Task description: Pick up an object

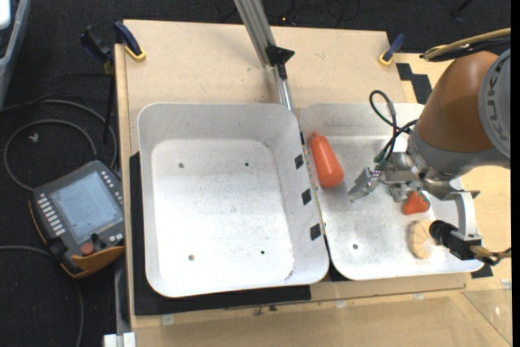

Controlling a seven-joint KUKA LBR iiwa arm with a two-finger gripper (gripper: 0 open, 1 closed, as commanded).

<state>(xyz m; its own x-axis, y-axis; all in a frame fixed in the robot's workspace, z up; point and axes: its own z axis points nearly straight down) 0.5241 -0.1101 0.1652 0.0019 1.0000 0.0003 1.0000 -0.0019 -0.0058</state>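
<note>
In the right bin (357,260), orange object (327,161) lies with its long axis running 11 to 5 o'clock. Pincer (363,186) hovers at its 4 o'clock, narrow, holding nothing. Beige piece (419,240) lies nearby.

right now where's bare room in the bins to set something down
The left bin has a bare floor, wall to wall. The right bin is crowded: orange object by the divider, gripper mid-bin, beige object near its front-right corner.

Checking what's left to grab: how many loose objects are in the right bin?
3: an orange carrot-like piece near the left wall, a small red piece beside the arm, a beige piece below. Others may be hidden.
</note>
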